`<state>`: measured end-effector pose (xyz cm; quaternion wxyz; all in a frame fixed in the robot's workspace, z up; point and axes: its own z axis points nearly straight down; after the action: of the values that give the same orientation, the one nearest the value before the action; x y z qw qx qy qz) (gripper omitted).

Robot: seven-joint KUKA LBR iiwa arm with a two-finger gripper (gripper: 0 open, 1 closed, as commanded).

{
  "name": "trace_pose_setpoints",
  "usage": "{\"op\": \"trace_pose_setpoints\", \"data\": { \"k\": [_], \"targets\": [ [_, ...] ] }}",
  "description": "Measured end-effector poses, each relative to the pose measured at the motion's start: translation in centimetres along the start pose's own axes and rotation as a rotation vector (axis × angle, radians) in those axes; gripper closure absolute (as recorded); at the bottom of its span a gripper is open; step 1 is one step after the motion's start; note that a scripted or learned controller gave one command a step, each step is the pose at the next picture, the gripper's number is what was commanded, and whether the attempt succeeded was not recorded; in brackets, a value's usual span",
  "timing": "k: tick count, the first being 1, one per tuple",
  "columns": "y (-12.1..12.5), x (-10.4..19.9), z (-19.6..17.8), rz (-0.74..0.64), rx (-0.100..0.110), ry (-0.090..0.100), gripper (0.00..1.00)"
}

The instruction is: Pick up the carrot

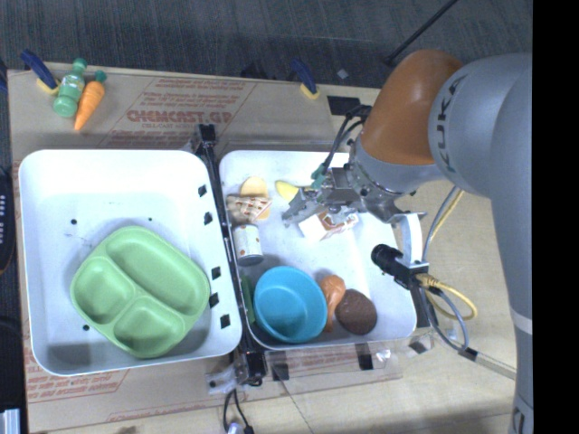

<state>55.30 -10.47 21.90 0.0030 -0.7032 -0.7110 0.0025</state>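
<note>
Outside bins, far-left desk corner: carrot [88, 104], light, rigid, slick; grip mid-body. My pincer [318, 208] state: cannot tell.

Red print on brown cardboard sheet [172, 107] behind the bins: large line looks like "CHEMCAST GP", partly faint. Smaller red lines above and below it, too small to read. Same red print repeats on cardboard strip [72, 380] at front left edge, unreadable. Dark letters "KUKA" run down grey arm housing [470, 107], seen sideways, beside the orange band. Small can [246, 240] and packet [330, 224] in the right bin carry labels, text illegible.
</note>
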Motion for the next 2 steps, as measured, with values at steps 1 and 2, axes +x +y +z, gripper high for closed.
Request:
{"op": "trace_pose_setpoints", "data": {
  "k": [1,2],
  "targets": [
    [-1.4,-3.5,4.7,-0.393,0.001,-0.002,0.0],
    [-4.8,-5.8,12.7,-0.681,-0.004,-0.003,0.0]
  ]
}}
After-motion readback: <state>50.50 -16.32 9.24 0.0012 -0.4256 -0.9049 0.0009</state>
